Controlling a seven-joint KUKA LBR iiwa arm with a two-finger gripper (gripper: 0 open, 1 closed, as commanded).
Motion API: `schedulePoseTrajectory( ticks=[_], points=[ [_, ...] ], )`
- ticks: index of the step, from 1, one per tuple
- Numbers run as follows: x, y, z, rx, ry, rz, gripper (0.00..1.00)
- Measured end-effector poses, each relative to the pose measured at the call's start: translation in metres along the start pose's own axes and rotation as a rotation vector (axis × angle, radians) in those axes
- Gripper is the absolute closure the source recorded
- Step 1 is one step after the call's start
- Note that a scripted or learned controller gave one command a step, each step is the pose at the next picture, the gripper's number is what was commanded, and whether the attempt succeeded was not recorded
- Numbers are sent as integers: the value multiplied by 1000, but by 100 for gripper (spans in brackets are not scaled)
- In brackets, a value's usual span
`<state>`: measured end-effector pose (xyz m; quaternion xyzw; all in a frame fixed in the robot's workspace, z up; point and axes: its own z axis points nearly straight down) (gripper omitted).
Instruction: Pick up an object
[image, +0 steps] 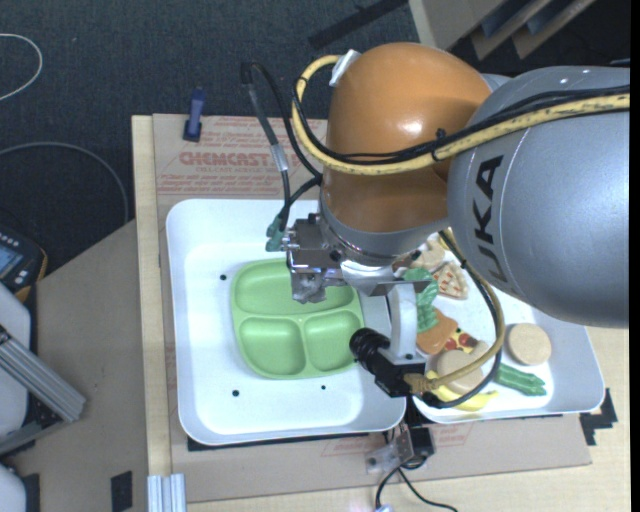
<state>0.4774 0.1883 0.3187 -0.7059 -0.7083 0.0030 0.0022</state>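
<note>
A green divided plate lies in the left white bin. My gripper hangs under the big orange wrist band and reaches down onto the plate's upper right compartment. The wrist hides much of it, and nothing shows in its grasp. The right bin holds several toy foods: a pizza slice, a round beige disc, a green pod, a yellow banana and an orange-red piece. The arm covers the right bin's left part.
Both bins rest on a cardboard sheet with red print. A blue clip sits at its far left corner. Black cables and a connector hang from the wrist near the wall between the bins.
</note>
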Motion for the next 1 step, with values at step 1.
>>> schedulePoseTrajectory(
  ticks=[1],
  points=[
    [-38,1,85,3,-2,9,100]
  ],
)
